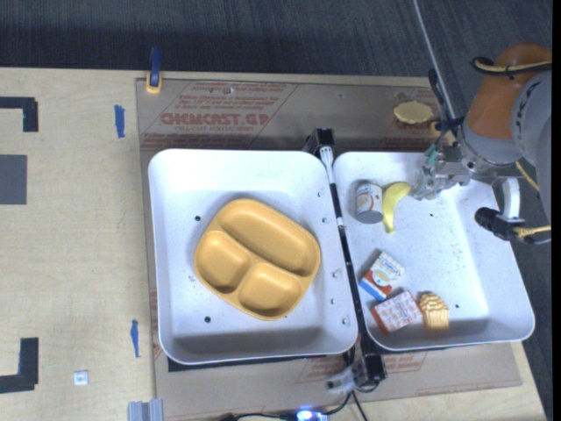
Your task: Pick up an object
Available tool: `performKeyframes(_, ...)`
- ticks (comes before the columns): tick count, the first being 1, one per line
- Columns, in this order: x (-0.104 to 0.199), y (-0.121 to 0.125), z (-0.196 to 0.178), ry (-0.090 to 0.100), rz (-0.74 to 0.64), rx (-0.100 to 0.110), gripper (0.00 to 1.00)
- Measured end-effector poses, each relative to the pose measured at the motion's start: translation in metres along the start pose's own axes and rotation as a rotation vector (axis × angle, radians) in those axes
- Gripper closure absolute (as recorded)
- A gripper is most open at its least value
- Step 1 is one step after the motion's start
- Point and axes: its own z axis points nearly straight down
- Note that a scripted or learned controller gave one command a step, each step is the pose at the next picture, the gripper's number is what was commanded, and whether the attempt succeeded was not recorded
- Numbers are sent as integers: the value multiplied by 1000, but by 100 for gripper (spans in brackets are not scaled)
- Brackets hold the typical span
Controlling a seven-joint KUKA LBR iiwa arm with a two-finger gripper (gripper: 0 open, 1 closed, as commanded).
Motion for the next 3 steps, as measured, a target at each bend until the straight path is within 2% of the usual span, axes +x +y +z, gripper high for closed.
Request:
performKeyframes(1, 1, 0, 0, 0, -1, 0, 0)
performKeyframes(2, -5, -54, 1, 1, 0, 3, 0)
performKeyframes(3, 9, -99, 0, 1, 1, 1, 0)
